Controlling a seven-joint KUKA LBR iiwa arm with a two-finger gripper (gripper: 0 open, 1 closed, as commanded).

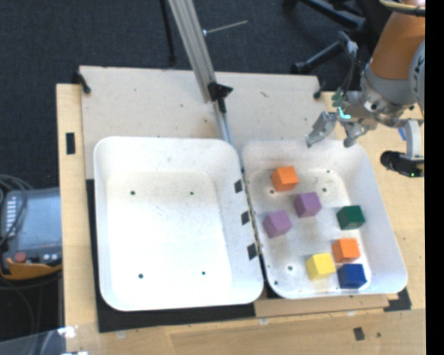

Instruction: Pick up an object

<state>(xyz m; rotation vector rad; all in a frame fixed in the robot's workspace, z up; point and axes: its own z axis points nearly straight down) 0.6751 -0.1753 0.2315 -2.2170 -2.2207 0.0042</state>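
The tool [333, 132] hangs over the far rim of the right bin [381, 198], its two fingers spread apart with nothing between them. Everything it could pick lies toward the camera from there, down in that bin. Nearest is an orange cube [285, 177], a little to the left in the view. Past it sit two purple cubes [307, 204] [277, 223], then a green cube [350, 217], and at the near end a second orange cube [346, 248], a yellow cube [320, 265] and a blue cube [351, 275]. The likely reach is downward and slightly left, toward that first orange cube.
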